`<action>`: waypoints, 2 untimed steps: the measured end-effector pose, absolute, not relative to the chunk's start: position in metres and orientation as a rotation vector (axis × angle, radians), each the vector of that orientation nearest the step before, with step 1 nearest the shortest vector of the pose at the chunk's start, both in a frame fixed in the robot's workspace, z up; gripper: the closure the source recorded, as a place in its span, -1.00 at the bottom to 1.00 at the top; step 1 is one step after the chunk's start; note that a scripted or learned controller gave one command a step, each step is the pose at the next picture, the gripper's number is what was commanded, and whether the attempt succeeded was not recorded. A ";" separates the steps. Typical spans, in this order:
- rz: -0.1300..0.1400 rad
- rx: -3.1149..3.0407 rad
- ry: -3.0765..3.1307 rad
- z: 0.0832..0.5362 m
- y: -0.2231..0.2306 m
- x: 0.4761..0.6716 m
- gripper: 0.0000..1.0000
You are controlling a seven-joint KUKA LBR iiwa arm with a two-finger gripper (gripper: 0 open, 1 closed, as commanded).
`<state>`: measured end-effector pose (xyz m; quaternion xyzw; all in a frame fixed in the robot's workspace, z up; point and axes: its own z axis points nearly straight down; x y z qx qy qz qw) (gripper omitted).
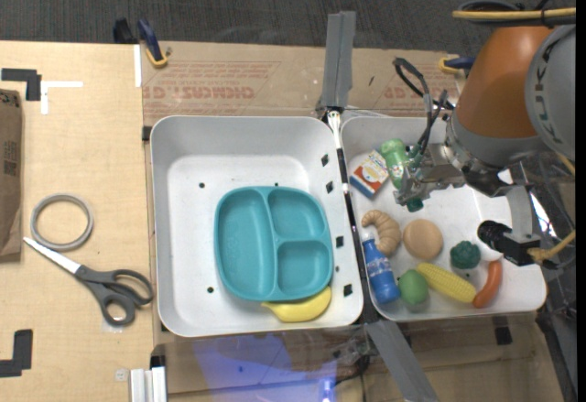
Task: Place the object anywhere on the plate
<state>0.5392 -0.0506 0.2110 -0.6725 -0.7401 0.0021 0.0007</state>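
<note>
A teal divided plate (247, 244) lies in the left white bin (183, 208). A yellow banana (302, 307) pokes out from under the plate's front edge. My gripper (414, 194) hangs low over the back of the right bin (513, 304). It is just right of a green toy (395, 156) and a small white carton (370, 174). A croissant (383, 228) and a tan egg-shaped piece (423, 239) lie just in front of it. I see nothing clearly held.
The right bin also holds a blue bottle (376, 267), a green fruit (414, 287), corn (446, 282), broccoli (465, 255) and an orange-red sausage (488, 284). Scissors (96, 279) and a tape roll (61, 220) lie on the bench at the left.
</note>
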 end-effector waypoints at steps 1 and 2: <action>0.006 -2.108 -2.325 0.190 0.014 0.552 1.00; 0.006 -2.109 -2.326 0.194 0.055 0.477 1.00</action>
